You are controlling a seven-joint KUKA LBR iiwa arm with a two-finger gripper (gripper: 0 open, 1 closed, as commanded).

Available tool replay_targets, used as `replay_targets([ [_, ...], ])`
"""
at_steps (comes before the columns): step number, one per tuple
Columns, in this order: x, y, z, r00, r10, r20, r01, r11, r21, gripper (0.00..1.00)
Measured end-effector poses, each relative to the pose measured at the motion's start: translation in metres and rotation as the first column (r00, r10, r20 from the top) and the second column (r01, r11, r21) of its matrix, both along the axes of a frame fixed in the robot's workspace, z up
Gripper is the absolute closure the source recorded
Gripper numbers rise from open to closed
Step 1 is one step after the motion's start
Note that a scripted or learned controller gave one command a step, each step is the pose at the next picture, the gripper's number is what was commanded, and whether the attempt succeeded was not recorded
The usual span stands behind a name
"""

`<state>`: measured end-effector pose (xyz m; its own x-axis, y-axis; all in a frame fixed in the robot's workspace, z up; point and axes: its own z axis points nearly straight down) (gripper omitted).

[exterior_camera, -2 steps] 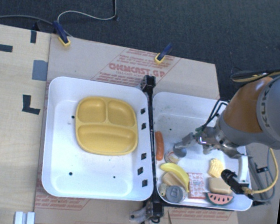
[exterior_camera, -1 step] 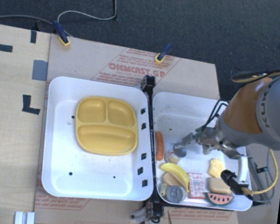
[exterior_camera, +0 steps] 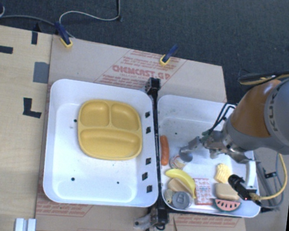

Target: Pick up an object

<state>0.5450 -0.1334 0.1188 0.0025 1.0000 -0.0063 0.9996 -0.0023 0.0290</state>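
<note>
The right bin (exterior_camera: 186, 120) serves as the landmark: the grey arm (exterior_camera: 262, 120) with its orange band reaches over that bin's right wall, and its pincer (exterior_camera: 187, 154) hangs low over the middle of the bin floor. Whether its fingers are spread or pressed together cannot be told, since the tip is small and blurred; a small greyish object (exterior_camera: 184, 157) sits right at the tip, perhaps touching it, but it cannot be said to be pinched. Against the right bin's left wall lies an orange carrot-like piece (exterior_camera: 165, 149), lengthwise along the wall. Along the bin's near edge the toy food is clustered: a yellow banana (exterior_camera: 181, 177), a tan bread-like piece (exterior_camera: 177, 186) just under it, a round grey disc (exterior_camera: 180, 199) in the near left corner, a small red-and-white packet (exterior_camera: 202, 191) whose print is too fine to read, a corn cob (exterior_camera: 223, 174), a tan roll (exterior_camera: 225, 191) and a watermelon slice (exterior_camera: 226, 205) toward the near right corner. To the left of the right bin stands the left bin (exterior_camera: 57, 175), holding a yellow divided plate (exterior_camera: 110, 129) with three compartments. Both bins rest on a brown cardboard sheet (exterior_camera: 98, 64) on the worktop; behind the right bin the sheet bears red lettering that reads "CHEMCAST" followed by letters like "GP", with smaller lines above and below it that are illegible. Two yellow-and-blue clamps (exterior_camera: 64, 39) grip the sheet's far edge.
</note>
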Motion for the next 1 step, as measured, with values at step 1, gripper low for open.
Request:
replay_targets([
  [1, -0.0052, -0.0006, -0.0121, 1.0, 0.003, -0.027, -0.003, 1.0, 0.006, 0.0],
])
